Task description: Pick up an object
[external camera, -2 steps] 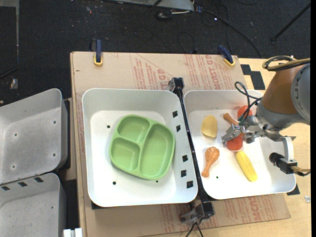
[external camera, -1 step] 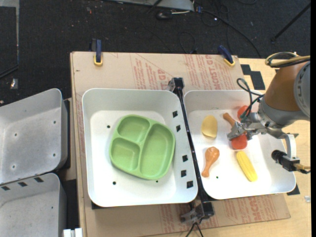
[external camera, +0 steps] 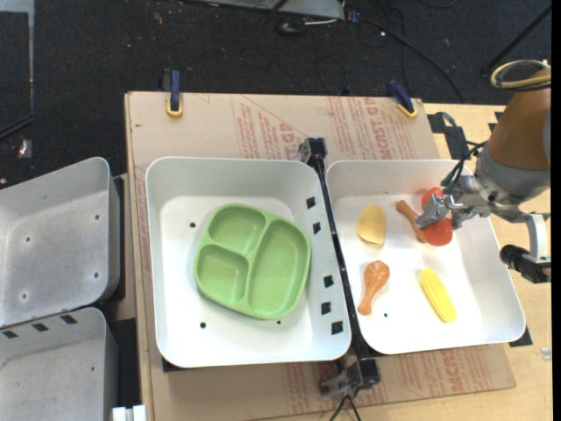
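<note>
**Operator:** I start with the red thing [external camera: 437, 218] in the right bin [external camera: 491, 323]. It lies near the bin's upper right part, and the gripper [external camera: 436, 216] is right on top of it. Red shows on both sides of the metal tip.

**Colleague:** Is the gripper closed on it?

**Operator:** I cannot tell. The tip overlaps the red thing, but from this slanted view I cannot make out whether it is actually clamped. A brown stick-shaped piece [external camera: 407, 211] pokes out just to the left of the red thing, touching or nearly touching it (I cannot say which).

**Colleague:** What else is in that bin?

**Operator:** Three more toy foods. A pale yellow, rounded piece [external camera: 372, 224] lies left of the red thing, toward the divider. Below it, an orange drumstick [external camera: 374, 285] lies tilted, thick end up. To the right of the drumstick lies a yellow corn cob [external camera: 437, 295], tilted the other way. All three lie apart from each other and from the gripper.

**Colleague:** And the arm?

**Operator:** The arm [external camera: 517, 169] comes in from the right, its orange band above the grey wrist, over the bin's right edge.

**Colleague:** The other bin?

**Operator:** The left bin [external camera: 175, 235] holds a green plate [external camera: 253, 260] with three compartments, lying flat near the middle. Both bins sit side by side on a brown board [external camera: 245, 121], held at its far edge by two clamps [external camera: 173, 93].
</note>
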Robot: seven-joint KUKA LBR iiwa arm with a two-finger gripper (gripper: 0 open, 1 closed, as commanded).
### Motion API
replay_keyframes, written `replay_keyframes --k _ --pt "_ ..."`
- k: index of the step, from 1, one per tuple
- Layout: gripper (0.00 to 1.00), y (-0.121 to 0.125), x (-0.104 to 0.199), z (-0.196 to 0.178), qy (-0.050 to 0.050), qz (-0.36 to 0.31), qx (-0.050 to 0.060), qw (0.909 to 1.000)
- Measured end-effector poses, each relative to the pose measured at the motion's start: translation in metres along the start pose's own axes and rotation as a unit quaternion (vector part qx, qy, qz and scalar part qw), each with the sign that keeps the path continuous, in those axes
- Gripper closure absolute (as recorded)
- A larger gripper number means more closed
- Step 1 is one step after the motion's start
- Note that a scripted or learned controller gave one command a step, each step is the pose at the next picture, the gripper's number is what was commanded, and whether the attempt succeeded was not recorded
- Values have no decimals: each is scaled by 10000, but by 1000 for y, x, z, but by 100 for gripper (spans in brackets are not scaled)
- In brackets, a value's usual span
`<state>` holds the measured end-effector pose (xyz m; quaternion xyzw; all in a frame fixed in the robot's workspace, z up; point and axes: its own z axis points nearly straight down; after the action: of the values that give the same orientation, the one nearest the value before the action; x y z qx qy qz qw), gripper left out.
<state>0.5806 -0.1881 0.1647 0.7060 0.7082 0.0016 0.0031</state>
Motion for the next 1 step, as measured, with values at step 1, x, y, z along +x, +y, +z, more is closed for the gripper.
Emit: replay_keyframes --k 1 --pt "100 5 -2 -64 -4 0 -6 10000"
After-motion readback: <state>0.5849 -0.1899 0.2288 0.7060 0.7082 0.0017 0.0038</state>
